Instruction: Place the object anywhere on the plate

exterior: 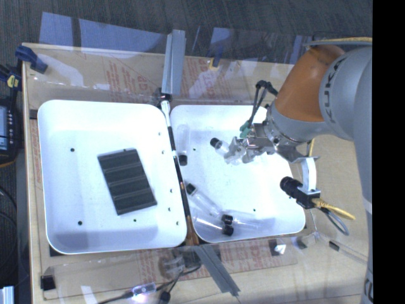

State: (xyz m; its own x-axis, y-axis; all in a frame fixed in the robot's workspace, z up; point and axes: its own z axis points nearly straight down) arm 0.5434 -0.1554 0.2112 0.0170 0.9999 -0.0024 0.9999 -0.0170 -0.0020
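Note:
The plate (126,180) is a dark ridged rectangle lying at a slant in the left bin (63,125). My gripper (238,151) hangs low over the upper middle of the right bin (278,211), far to the right of the plate. Just to its left lies a small clear object with a black cap (217,143), close to the gripper; I cannot tell whether they touch. Two more clear tubes with black caps (218,217) lie along the right bin's near edge.
A small black piece (182,159) sits by the divider between the bins, and another black cap (190,188) lies a little below it. The grey arm with its orange band (310,87) reaches in from the right above the right bin.

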